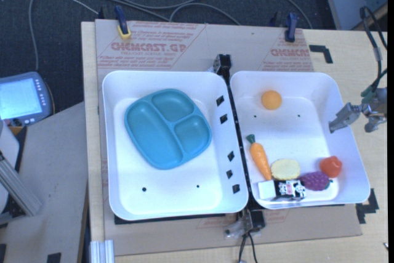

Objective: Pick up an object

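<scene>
The right bin (345,132) holds several toy foods. An orange ball (271,100) lies near its back. A carrot (260,159), a yellow round piece (285,169), purple grapes (315,181), a red fruit (331,165) and a black-and-white carton (284,190) crowd the front. My gripper (353,125) hangs at the bin's right rim, above and right of the red fruit. Its fingers stand open with nothing between them.
The left bin (117,132) holds a blue divided plate (168,127). A black divider with clips (229,132) runs between the bins. Two clamps (123,28) (290,26) pin the cardboard base at the back. A teach pendant (21,98) sits off the bench to the left.
</scene>
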You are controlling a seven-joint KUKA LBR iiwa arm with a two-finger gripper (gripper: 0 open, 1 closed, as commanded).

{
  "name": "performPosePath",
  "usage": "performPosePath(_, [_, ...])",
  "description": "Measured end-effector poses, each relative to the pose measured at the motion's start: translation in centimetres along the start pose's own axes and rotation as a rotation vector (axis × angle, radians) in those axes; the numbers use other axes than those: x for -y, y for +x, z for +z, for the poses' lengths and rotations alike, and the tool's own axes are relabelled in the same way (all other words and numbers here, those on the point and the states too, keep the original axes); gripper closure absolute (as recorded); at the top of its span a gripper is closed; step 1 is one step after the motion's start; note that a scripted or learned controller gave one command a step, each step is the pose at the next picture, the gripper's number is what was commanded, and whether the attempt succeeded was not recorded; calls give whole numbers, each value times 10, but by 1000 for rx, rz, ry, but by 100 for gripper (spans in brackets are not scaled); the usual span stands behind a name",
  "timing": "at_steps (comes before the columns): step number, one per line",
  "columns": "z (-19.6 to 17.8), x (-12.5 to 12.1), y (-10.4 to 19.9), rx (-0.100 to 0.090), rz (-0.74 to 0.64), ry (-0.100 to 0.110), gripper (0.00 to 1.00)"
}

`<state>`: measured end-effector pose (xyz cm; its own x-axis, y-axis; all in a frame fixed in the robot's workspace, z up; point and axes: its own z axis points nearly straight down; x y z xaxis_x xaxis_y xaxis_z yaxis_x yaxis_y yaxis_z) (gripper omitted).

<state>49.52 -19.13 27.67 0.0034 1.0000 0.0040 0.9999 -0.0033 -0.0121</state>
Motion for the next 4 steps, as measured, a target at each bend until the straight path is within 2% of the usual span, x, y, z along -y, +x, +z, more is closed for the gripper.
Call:
performPosePath(1, [-5, -2, 1, 3, -4, -11, 0])
performPosePath(2, [42, 7, 0, 1, -3, -6, 0])
performPosePath(3, [104, 8, 6, 0, -4, -4, 0])
performPosePath(4, [146, 7, 7, 1, -4, -7, 0])
